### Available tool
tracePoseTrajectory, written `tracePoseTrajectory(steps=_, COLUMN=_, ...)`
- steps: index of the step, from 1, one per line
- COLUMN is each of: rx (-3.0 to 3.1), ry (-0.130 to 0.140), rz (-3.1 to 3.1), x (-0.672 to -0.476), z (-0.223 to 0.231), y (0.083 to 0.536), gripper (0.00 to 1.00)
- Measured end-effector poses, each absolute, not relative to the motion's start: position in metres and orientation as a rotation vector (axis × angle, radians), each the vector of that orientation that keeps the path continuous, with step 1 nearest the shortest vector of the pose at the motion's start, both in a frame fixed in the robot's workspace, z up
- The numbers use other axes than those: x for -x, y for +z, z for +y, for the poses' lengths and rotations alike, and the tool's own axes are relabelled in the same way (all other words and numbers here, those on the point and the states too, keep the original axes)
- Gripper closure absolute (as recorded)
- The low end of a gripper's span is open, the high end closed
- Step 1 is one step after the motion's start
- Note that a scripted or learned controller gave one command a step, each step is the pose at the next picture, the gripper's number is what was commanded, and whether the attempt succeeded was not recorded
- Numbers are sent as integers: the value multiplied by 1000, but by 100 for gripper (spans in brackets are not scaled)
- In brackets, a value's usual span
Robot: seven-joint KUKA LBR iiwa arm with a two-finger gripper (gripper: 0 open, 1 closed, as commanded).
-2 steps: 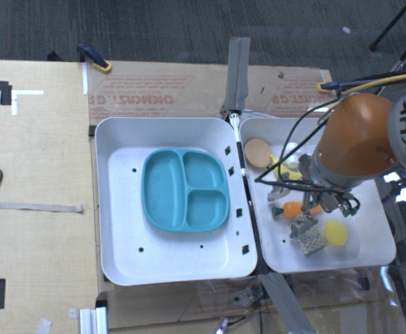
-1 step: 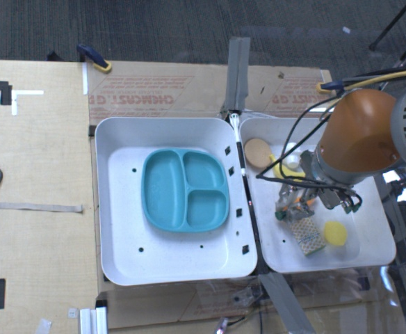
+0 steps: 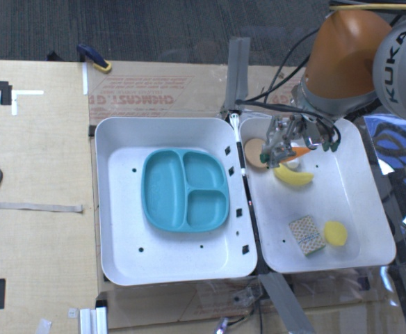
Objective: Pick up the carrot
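The carrot (image 3: 300, 150) shows as a short orange piece at the back of the right bin (image 3: 359, 186), mostly hidden by the gripper. My gripper (image 3: 281, 152) hangs low over the carrot's left end, under the orange-banded wrist (image 3: 345, 47). Whether the carrot is in its grasp is hidden from this angle.
A yellow banana (image 3: 293, 178) lies just in front of the gripper, with a tan round piece (image 3: 254, 152) to its left by the bin wall. A patterned sponge block (image 3: 306, 234) and a lemon (image 3: 336, 233) sit near the front. A teal divided plate (image 3: 185, 189) lies in the left bin (image 3: 112, 207).
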State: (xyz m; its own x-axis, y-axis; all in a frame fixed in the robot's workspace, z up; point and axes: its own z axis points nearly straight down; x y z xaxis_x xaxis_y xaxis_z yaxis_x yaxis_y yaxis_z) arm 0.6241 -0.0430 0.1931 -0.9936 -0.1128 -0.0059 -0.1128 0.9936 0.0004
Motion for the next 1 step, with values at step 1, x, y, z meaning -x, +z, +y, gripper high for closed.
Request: tracePoseTrajectory(steps=1, rx=640, ry=1, rz=3072, x=-569, z=-35, y=193, gripper=100)
